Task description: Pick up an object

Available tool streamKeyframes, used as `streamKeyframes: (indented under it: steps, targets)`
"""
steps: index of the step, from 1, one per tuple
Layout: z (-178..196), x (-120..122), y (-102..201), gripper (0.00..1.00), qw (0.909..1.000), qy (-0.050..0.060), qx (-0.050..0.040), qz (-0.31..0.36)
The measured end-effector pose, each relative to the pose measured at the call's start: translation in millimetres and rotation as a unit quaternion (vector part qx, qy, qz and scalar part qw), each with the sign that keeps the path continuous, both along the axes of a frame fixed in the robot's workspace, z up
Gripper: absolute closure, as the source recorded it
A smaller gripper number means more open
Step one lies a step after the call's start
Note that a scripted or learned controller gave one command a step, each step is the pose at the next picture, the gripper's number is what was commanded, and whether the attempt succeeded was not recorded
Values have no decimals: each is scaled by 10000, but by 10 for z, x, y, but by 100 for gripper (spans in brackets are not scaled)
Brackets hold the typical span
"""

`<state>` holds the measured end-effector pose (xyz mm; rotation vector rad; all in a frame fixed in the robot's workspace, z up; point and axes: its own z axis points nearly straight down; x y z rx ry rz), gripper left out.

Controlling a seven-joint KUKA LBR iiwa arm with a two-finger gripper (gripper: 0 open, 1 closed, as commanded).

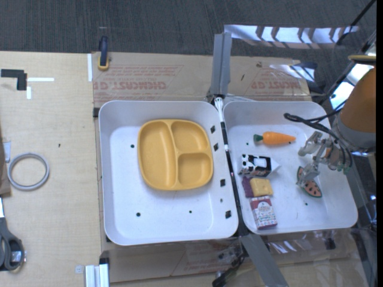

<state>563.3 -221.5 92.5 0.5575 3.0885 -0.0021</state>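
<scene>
Bench, left: pale wood [54, 220]; a grey tape ring [27, 171] lies on it, and scissors [9, 253] are cut off at the edge.
Left bin [119, 220]: holds a yellow divided plate [175, 154].
Right bin [287, 217]: an orange carrot [276, 139] at the back; a black-and-white cow toy [256, 164], a yellow block [261, 187] and a red packet [263, 212] along its left side; a watermelon slice [311, 188] to the right.
Gripper [312, 160]: fingers apart, one finger [307, 174] just above the slice, nothing between them.
Arm: cut off at the right edge.
Room: dark carpet [149, 11] behind.
</scene>
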Motion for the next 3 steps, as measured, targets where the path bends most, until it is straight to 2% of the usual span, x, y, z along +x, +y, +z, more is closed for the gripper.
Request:
streamKeyframes:
  steps: [1, 2, 3]
  targets:
    - [11, 367, 467, 0, 9898, -17, -11, -1426]
    - [8, 705, 508, 0, 9733, -11, 1, -2295]
    - [479, 401, 576, 0, 9759, -2, 2, -2182]
